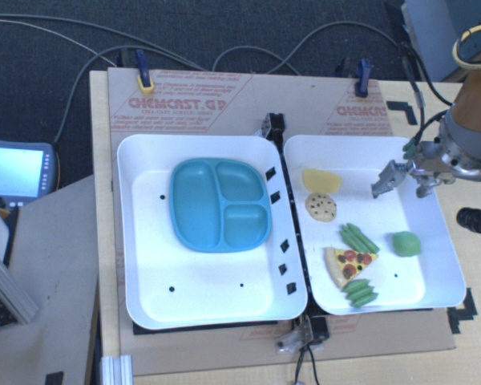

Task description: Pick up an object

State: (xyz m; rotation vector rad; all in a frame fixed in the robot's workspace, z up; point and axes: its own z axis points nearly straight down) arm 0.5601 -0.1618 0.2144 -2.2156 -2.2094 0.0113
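The right bin [433, 295] holds several toy foods. A yellow piece [321, 181] lies at its upper left, and a chocolate-chip cookie [321, 208] sits just below it. Further down are green beans [357, 238], a pizza slice [346, 265] and a green pea pod [360, 293]. A round green lump [406, 244] rests toward the right wall. My gripper [403, 187] hovers over the bin's upper right part, above the green lump and to the right of the yellow piece. Its fingers stand open with nothing between them.
The left bin [144, 279] carries a blue divided plate [221, 204]. Black clips line the seam [282, 223] between the bins. Cables run across the dark floor behind the bench, and a small screen [16, 171] stands at the far left.
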